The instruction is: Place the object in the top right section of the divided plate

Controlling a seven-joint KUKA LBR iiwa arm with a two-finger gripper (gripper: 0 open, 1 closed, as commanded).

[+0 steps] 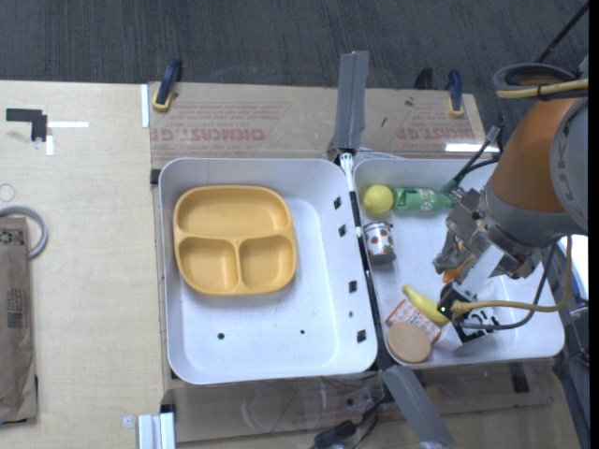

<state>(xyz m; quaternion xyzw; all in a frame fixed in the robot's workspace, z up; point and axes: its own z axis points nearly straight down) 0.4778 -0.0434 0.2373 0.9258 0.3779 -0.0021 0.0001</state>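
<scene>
Yellow plate (235, 239), left bin: all three sections bare; placement outstanding. Gripper (453, 271), right bin: finger state indeterminate, nothing visibly held. Banana (422, 304) just below-left of it, can (378, 240) and ball (378, 198) farther left. Object unchosen.

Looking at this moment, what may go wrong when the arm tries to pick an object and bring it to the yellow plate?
1. The gripper hangs over the right bin beside the banana, which touches the round brown disc; a grasp there might nudge or catch both.
2. The yellow ball, green bottle and small can lie close together, so one could roll away.
3. The divided plate sits in the left bin; the object must cross the wall between the bins and could drop.
</scene>
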